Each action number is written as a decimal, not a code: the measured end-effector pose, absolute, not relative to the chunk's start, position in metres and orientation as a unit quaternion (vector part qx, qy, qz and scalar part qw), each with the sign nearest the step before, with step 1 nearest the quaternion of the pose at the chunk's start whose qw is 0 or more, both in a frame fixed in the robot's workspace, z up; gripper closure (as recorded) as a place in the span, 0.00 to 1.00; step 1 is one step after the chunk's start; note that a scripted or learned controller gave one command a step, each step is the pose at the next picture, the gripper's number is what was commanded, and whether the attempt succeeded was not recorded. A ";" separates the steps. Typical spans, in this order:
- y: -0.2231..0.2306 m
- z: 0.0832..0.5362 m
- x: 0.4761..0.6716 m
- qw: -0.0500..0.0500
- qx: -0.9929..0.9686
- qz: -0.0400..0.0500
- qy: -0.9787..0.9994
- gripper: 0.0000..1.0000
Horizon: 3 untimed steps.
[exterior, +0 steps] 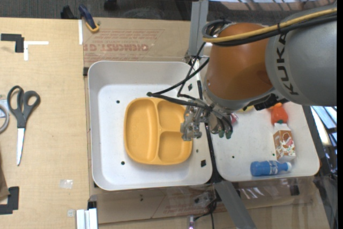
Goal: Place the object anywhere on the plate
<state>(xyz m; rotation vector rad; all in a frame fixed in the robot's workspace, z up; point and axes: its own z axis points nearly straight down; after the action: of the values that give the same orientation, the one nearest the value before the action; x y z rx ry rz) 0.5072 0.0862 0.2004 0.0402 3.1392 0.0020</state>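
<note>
Plate (153,134): yellow, in the left bin (107,115), frame centre.
Gripper (206,123): at plate's right edge; finger state cannot be told.
Bottle (269,168): blue, lower right.

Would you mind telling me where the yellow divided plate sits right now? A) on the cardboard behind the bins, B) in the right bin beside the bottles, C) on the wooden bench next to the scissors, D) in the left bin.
D: the yellow divided plate lies flat on the floor of the left bin, while the blue bottle and the orange-capped bottle lie in the right bin.
</note>
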 end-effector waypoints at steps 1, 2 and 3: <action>0.086 0.200 0.507 0.001 0.013 0.001 1.000 0.00; 0.086 0.209 0.509 0.002 0.015 0.001 1.000 1.00; 0.123 0.246 0.544 0.001 -0.033 0.000 0.999 1.00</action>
<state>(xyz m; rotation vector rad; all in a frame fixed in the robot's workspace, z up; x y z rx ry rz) 0.5445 0.1226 0.2455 -0.1034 3.1372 0.0007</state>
